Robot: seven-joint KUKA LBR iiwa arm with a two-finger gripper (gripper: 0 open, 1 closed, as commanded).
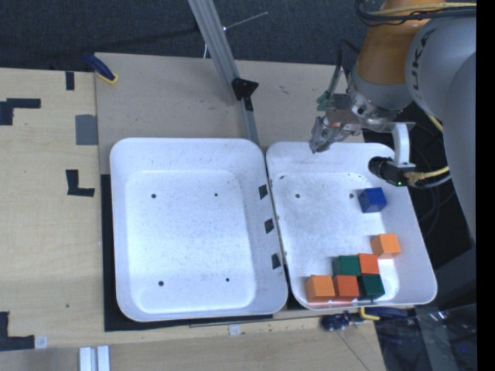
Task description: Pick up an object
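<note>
My gripper (320, 143) hangs over the far left corner of the right bin (309, 207), its fingers drawn together to a narrow tip with nothing between them. A blue cube (372, 199) lies alone in the right bin, to the right of and nearer than the gripper. An orange block (385, 244) sits closer to the front by the right wall. At the front of that bin several blocks are clustered: a green one (347, 265), a dark green one (372, 285) and orange ones (319, 287).
The left bin (124, 207) stands beside the right one. A slanted metal pole (220, 45) with a black clamp crosses the bench behind the bins. Cables and a black fitting (387, 170) hang at the right bin's far right edge.
</note>
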